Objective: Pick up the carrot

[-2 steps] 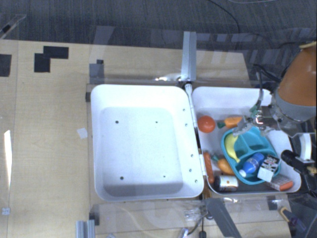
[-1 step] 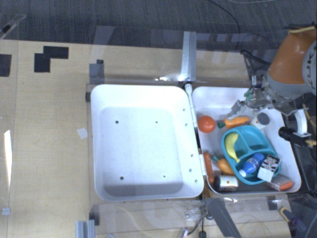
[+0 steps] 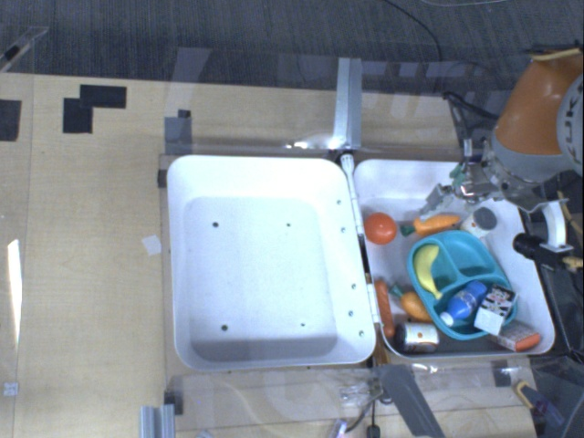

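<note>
The carrot (image 3: 436, 224) is a small orange stick with a green end. It lies near the back of the right bin (image 3: 401, 182), between an orange-red ball (image 3: 380, 228) and a grey disc (image 3: 484, 218). My gripper (image 3: 453, 197) hangs just above and behind the carrot, reaching in from the right under the arm's orange band. It looks open, with nothing between its fingers, and the carrot rests on the bin floor.
A blue bowl (image 3: 477, 261) in the right bin holds a yellow piece (image 3: 426, 265) and a blue bottle (image 3: 465, 301). Around it lie another orange vegetable (image 3: 415, 306), a red one (image 3: 383, 304), a dark can (image 3: 420, 337) and a white box (image 3: 494, 315). The left bin (image 3: 265, 263) stands beside it.
</note>
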You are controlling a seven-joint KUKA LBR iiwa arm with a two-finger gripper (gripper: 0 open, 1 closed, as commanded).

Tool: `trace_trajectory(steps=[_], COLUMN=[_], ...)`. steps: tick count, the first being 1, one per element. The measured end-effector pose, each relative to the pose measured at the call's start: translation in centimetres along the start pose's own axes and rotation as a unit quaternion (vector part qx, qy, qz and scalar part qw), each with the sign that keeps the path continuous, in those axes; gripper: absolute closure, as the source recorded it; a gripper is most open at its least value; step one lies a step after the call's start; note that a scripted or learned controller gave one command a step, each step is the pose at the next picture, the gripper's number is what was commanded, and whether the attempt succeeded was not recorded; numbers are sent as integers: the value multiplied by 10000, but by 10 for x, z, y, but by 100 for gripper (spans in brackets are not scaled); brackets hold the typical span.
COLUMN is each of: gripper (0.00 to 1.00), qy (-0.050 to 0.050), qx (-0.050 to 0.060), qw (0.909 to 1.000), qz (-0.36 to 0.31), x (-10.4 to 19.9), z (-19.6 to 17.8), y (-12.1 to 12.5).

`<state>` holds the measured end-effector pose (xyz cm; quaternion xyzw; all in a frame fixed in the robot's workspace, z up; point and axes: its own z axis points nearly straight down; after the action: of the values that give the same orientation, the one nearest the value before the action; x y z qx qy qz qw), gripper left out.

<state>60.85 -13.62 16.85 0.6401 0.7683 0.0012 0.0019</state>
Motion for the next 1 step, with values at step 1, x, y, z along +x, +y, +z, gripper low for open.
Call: trace_trajectory(steps=[1], gripper=[0], qy=[-12], qx=[-29], qw=[9994], qz=[343], x=[-10], z=[80], y=[6])
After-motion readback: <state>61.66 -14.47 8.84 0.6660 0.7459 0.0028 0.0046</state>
